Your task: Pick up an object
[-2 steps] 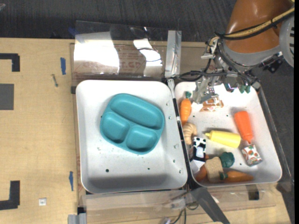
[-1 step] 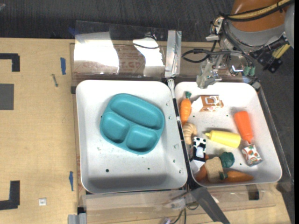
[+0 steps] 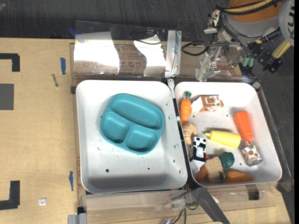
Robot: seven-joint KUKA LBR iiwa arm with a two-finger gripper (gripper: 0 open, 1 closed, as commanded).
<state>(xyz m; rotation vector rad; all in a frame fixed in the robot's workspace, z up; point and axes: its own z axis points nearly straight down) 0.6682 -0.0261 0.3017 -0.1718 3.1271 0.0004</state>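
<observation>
Camera view, read left to right. Wooden bench (image 3: 32, 125) at far left, with black corner marks and blue tape strips. Left bin (image 3: 88, 167) carries a teal divided plate (image 3: 132, 122), three compartments, lying flat near the bin's middle.

Right bin (image 3: 268, 162) holds the clutter. Along its left wall: a small carrot (image 3: 186, 107) with a green top, a pale knobbly piece (image 3: 188, 132) below it, then a black-and-white toy (image 3: 199, 148). Middle: a small brown-and-white carton (image 3: 210, 102), a yellow bottle (image 3: 224, 137) lying on its side, a tan block (image 3: 214, 168) beside a dark green piece (image 3: 227, 159), a second carrot (image 3: 236, 175) along the front wall. Right: an orange cylinder (image 3: 243, 124), tilted, and a small white carton (image 3: 252, 155) with red print.

Arm at upper right; gripper (image 3: 214, 65) hangs above the back rim of the right bin, nothing between its fingers. How far they are spread cannot be told; metal and cables blur together there.

Step in hand, by my reading: approach, no pick begun. Next move calls for coming down into the right bin over a piece with room around it; the orange cylinder or yellow bottle look the least crowded.

Writing: cartons bear printed marks, too small to read.
</observation>
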